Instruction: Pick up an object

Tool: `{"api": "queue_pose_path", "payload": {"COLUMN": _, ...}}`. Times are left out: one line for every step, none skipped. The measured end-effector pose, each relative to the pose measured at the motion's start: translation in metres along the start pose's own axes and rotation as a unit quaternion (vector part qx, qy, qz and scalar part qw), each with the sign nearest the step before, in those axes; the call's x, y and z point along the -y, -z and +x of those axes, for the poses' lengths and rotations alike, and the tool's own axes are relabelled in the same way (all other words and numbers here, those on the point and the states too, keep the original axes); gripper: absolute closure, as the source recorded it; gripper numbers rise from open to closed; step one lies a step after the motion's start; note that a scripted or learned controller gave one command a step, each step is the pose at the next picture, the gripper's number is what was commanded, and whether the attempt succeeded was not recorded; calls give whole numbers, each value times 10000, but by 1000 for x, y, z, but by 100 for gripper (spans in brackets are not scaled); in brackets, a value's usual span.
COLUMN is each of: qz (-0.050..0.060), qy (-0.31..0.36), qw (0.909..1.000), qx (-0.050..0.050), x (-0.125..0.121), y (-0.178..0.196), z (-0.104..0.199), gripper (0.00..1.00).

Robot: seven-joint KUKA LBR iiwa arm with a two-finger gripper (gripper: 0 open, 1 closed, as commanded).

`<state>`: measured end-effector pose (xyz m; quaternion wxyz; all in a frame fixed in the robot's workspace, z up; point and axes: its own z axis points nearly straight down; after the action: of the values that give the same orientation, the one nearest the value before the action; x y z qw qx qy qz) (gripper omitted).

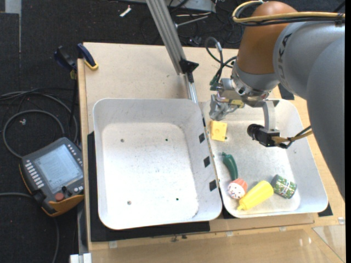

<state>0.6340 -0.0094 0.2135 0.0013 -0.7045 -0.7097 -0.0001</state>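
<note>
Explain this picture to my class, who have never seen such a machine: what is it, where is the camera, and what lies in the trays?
The big grey and orange thing is a robot arm, reaching in from the right. One camera, fixed above the bench, looks down at a slant on two shallow white bins, the left bin and the right bin. The arm's jaws hang over the right bin's far left corner, just above a yellow block. I cannot tell whether they hold it. Nearer the camera in that bin lie a green piece, a small round white toy, a yellow bottle and a green can.
</note>
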Motion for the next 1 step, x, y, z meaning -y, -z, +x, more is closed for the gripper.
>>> {"api": "queue_pose_path", "payload": {"qz": -16, "qy": 4, "qw": 10000, "qx": 0, "x": 4, "y": 13, "z": 48, "gripper": 100}}
